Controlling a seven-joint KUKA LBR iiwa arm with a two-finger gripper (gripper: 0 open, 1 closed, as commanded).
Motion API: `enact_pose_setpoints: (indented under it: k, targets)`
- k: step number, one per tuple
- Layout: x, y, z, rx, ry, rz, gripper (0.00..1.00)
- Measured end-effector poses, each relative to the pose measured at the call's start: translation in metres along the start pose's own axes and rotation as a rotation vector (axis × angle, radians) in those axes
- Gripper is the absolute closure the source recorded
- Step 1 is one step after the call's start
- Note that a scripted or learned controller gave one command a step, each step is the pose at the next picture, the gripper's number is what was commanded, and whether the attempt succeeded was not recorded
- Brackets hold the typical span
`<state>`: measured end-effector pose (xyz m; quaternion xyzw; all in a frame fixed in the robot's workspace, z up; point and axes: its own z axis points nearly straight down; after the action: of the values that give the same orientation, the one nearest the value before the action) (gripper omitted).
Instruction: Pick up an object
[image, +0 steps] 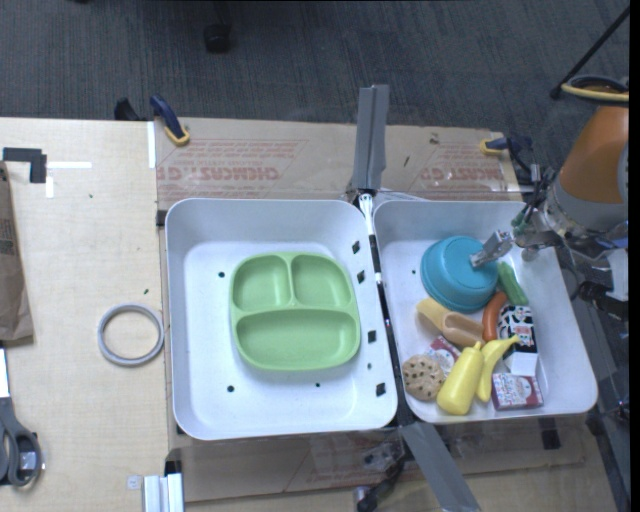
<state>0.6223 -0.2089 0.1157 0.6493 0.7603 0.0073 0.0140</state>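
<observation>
The claw (497, 246) is seen low over the right bin (572, 330), at the right edge of the blue bowl (459, 273); nothing is seen gripped, and whether it is spread or clenched cannot be told.

Nearest the camera, a yellow bottle (463, 378) is laid aslant on the bin floor, with a cookie (422, 376) just to its left and a small carton (516, 388) to its right. The bottle is judged light, stiff and smooth, and is best taken across its narrow body. The cookie is flat and low, so little is offered to pinch.

Behind these lie a tan piece (447, 321), a hot dog (489, 319) and a black-and-white carton (518, 325).

Farthest is the bowl, seemingly upturned: rigid but wide and slippery, to be taken only at its rim. A green stick (513, 285) is laid beside it.
</observation>
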Motion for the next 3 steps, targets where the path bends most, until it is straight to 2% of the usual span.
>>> enact_pose_setpoints:
  k: [1,2,3]
  targets:
    - [0.025,0.004,0.002,-0.002,-0.008,0.117,0.00]
    - [0.012,-0.044,0.001,-0.015,-0.005,-0.047,0.00]
    - [0.045,0.031,0.003,-0.007,-0.002,0.031,0.00]
